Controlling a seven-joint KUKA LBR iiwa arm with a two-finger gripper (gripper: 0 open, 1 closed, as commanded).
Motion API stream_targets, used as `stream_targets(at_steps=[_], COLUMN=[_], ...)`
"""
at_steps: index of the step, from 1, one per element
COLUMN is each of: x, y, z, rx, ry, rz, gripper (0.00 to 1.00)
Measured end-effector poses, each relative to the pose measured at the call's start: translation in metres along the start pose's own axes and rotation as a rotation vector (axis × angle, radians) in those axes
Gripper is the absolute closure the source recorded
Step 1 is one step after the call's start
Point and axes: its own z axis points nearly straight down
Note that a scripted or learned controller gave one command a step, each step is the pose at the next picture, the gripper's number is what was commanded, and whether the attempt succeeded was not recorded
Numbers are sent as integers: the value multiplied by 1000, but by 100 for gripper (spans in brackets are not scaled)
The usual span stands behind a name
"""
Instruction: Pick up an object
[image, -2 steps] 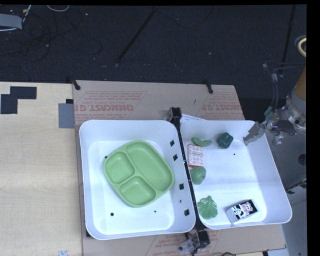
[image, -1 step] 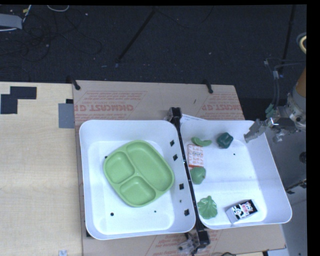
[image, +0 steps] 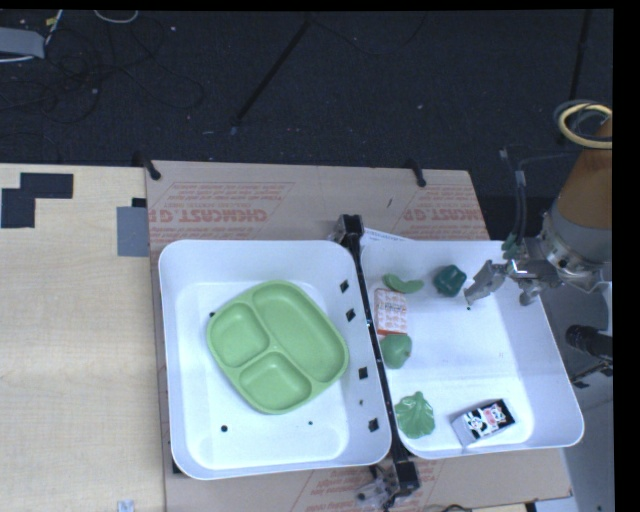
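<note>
Up at the right bin's (image: 560, 400) far edge, the jaws hang released, grasping nothing. A dark green block (image: 449, 280) sits just beside them.

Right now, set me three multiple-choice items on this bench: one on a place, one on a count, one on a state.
1. Where does the green divided plate lie?
A. in the left bin
B. in the right bin
C. on the cardboard

2. How many compartments does the plate have?
A. two
B. three
C. five

3. How does the gripper stand to the dark green block?
A. clamped on it
B. beside it, apart
C. pressing it flat

Key: 1 A, the plate sits within the left bin. 2 B, two ridges split it into three wells. 3 B, the gripper hangs over the right bin, with white floor between it and the block.
</note>
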Motion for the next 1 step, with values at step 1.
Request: stream_targets(at_steps=[1], x=[5], y=[0], z=[44], rx=[0], ry=[0], rz=[1], gripper=[0])
